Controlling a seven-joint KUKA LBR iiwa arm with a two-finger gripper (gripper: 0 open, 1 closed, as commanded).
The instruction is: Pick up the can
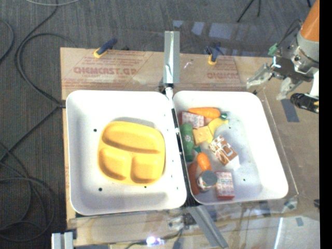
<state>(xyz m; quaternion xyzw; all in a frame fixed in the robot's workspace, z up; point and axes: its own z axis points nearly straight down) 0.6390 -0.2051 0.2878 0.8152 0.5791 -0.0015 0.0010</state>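
The can (207,179) is small with a grey lid. It stands near the front of the right bin (270,139), between a small orange carrot piece (204,161) and a red and white carton (224,184). My gripper (266,90) hangs open over the bench at the bin's far right corner, well away from the can, with nothing between its fingers (258,80).
The right bin also holds a long carrot (204,111), a yellow cheese wedge (203,135), a green cucumber (187,139) and two more cartons (224,150). A yellow divided tray (133,152) lies in the left bin (83,113). Clamps sit along the cardboard's back edge.
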